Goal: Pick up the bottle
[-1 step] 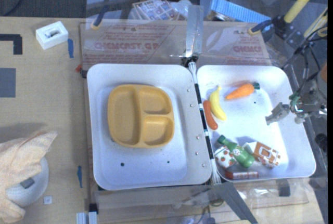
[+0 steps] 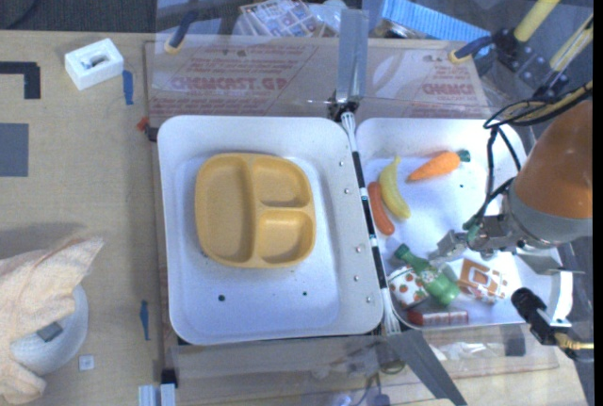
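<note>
A green bottle (image 2: 427, 273) lies on its side near the front of the right bin (image 2: 490, 136), neck pointing to the upper left. My gripper (image 2: 454, 245) hangs just above and to the right of the bottle, close to its body. I cannot make out anything held in it. The grey arm with its orange band (image 2: 563, 178) reaches in from the right.
Around the bottle lie an orange-and-white box (image 2: 482, 283), a spotted white-and-orange toy (image 2: 405, 285) and a dark red stick (image 2: 436, 317). A carrot (image 2: 435, 166), a banana (image 2: 394, 189) and a red sausage (image 2: 380, 208) lie farther back. The left bin (image 2: 179, 159) holds a yellow divided plate (image 2: 254, 208).
</note>
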`<state>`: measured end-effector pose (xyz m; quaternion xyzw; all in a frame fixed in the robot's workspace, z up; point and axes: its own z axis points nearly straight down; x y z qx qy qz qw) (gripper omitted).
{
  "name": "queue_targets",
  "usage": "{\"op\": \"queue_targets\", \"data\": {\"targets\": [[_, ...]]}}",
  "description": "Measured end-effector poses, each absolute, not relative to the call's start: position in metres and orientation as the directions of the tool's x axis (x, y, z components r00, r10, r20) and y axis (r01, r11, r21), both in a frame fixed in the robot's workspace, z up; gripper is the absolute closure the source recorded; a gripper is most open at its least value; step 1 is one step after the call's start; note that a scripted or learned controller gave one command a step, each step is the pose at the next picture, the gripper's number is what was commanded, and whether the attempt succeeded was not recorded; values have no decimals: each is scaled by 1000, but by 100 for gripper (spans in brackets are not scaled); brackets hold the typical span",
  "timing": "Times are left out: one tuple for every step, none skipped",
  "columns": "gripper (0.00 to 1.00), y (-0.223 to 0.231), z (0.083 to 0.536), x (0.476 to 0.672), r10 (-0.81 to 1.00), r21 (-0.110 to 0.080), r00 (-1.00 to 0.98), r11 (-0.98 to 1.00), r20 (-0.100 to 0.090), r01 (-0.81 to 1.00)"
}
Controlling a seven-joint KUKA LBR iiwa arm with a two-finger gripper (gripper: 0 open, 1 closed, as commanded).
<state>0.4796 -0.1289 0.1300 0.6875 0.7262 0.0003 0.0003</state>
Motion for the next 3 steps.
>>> {"op": "queue_targets", "data": {"targets": [[0, -100, 89, 482, 983, 13, 181, -181, -2, 983], [0, -96, 89, 483, 996, 15, 94, -94, -4, 995], [0, -109, 88, 482, 996, 10, 94, -94, 1, 996]]}}
